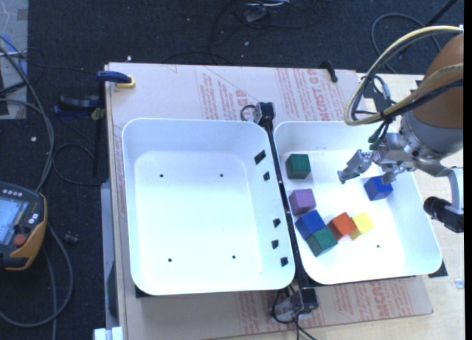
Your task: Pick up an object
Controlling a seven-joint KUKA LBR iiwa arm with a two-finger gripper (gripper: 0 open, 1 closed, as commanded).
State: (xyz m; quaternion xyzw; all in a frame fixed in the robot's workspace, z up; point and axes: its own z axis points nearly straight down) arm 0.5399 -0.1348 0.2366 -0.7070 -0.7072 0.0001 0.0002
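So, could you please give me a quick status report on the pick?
Gripper over right bin, nothing seen between fingers. Blue cube just beside it. Five more blocks clustered toward the divider, clear of the arm.

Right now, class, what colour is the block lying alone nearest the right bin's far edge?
Green block, seen in the camera view.

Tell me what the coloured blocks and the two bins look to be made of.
Blocks, such as the green block and orange block: probably painted wood or foam, judging by flat matte colour, no glare and crisp edges; which one is unclear. The left bin and right bin: likely moulded plastic, smooth and white, with rounded corners and a soft sheen.
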